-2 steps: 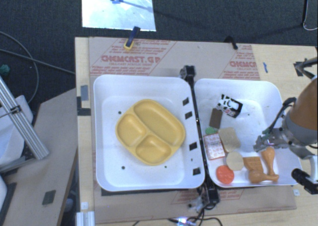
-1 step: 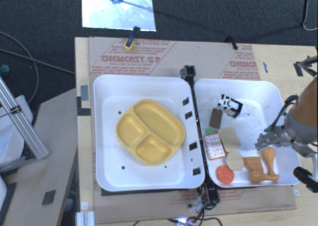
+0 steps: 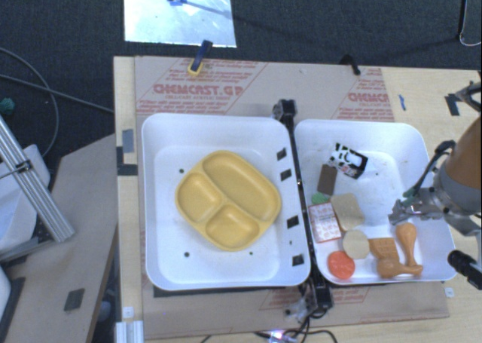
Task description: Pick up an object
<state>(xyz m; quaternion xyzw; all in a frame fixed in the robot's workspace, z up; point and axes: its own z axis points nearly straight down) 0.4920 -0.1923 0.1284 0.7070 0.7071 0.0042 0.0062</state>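
Drumstick (image 3: 407,242) just below end effector (image 3: 407,212) in right bin (image 3: 392,135), long axis near-far; finger state impossible to tell.

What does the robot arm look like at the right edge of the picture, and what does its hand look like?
The arm shows an orange band over a grey section. Below it the hand is a grey metal assembly with thin dark cables or rods running to it and a small green mark at its tip.

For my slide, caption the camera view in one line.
Arm's pincer hovers over toy food in the right bin; yellow divided plate sits in the left bin.
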